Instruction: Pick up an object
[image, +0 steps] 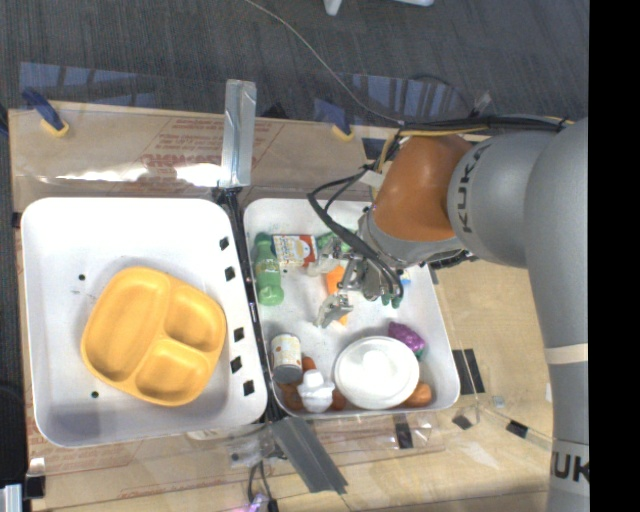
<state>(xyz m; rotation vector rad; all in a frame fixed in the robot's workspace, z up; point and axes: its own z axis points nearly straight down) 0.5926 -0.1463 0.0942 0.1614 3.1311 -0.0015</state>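
My gripper hangs low over the middle of the right bin, under the orange wrist band. It is right above a small orange object and partly hides it. A green bottle lies to its left, near the bin's left wall. Beside the bottle, at the back, is a red and white packet. A white round bowl sits in front of the gripper, and a purple item lies at the bowl's right rim.
A small tan jar, a white bottle and an orange piece crowd the right bin's front edge. The left bin holds a yellow divided plate. Black cables run from the arm across the right bin's back wall.
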